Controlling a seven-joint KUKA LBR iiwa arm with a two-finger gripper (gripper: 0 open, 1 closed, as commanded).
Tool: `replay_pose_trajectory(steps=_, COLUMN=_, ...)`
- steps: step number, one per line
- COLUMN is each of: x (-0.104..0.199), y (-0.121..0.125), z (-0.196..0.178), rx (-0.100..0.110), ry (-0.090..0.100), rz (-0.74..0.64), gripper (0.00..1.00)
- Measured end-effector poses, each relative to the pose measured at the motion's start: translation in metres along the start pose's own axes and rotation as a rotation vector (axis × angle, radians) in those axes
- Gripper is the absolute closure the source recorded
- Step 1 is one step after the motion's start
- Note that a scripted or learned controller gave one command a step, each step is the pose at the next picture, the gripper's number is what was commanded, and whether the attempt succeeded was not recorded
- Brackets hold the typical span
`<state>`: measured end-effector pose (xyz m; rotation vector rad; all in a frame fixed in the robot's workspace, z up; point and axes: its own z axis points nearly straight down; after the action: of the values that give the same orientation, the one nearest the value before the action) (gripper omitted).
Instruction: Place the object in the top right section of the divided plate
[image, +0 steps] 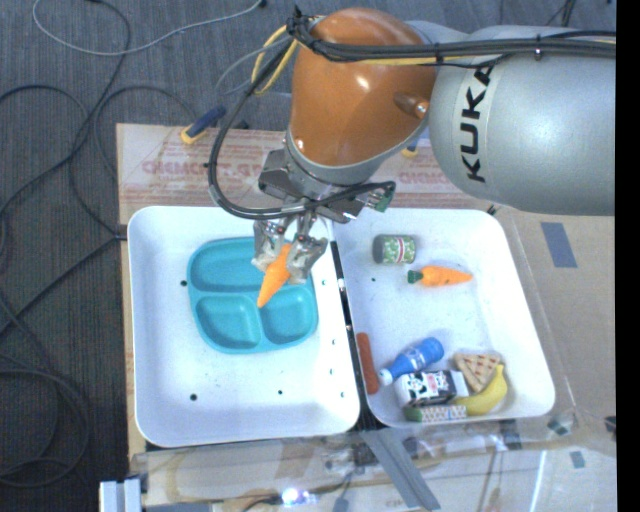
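Cardboard-topped bench, cables trailing on dark carpet behind it; two white bins side by side. Gripper hangs over the left bin, fingers pinching the upper end of an orange carrot, which tilts down-left from them. Directly beneath sits the blue divided plate; carrot tip appears above its upper right section, contact unclear. To the gripper's right, in the right bin: green can, second carrot, blue bottle, banana, red stick.
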<state>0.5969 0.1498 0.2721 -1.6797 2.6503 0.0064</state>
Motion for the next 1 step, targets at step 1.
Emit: replay_pose_trajectory(steps=1, x=-0.0384, y=0.0419, z=-0.0312, rx=0.0, ry=-0.001, rz=-0.202, gripper=1.0)
